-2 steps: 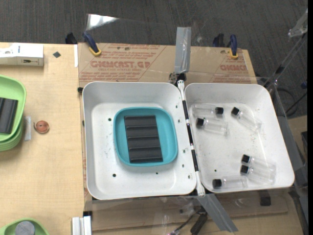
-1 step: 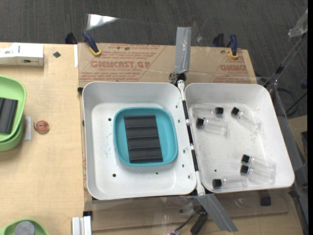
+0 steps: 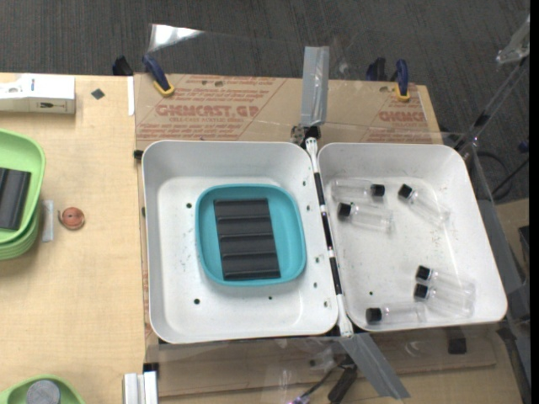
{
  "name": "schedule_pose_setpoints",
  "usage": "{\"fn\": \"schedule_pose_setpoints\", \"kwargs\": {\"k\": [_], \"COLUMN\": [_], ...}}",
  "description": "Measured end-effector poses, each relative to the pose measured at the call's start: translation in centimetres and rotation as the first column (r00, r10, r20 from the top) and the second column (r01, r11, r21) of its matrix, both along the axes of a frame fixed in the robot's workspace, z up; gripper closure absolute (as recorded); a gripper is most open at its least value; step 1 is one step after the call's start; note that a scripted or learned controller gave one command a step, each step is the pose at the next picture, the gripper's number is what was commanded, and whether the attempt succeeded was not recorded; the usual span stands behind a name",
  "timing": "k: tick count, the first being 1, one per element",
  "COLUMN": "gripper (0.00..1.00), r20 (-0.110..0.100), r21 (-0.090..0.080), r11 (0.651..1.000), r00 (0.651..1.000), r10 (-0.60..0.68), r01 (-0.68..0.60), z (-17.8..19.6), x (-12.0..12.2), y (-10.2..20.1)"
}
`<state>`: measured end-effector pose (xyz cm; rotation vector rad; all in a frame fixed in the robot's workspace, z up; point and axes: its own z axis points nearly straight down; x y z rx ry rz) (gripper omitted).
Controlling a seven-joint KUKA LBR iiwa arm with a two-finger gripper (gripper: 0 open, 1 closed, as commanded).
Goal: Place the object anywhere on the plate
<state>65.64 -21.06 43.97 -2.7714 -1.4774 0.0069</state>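
The left bin (image 3: 168, 251) and right bin (image 3: 472, 225) are white and shallow. They rest on red-lettered cardboard (image 3: 253, 108). A teal plate (image 3: 206, 234) lies in the left bin.

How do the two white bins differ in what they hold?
The left bin holds one teal plate with a black ridged insert; the right bin holds several clear vials with black caps, scattered and lying on their sides. The left bin's contents sit centred; the right bin's are spread about. Both bins are shallow and white, side by side.

Red print on the cardboard sheet (image 3: 253, 108) behind the bins reads roughly "GEMCAST", repeated at its right end; the rest is too small to read.
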Motion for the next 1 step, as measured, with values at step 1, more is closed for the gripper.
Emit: {"fn": "schedule_pose_setpoints", "kwargs": {"k": [1], "gripper": [0.00], "r20": [0.000], "r21": [0.000], "r11": [1.000], "r00": [1.000], "r10": [0.000], "r01": [0.000], "z": [0.00], "x": [0.00], "y": [0.00]}}
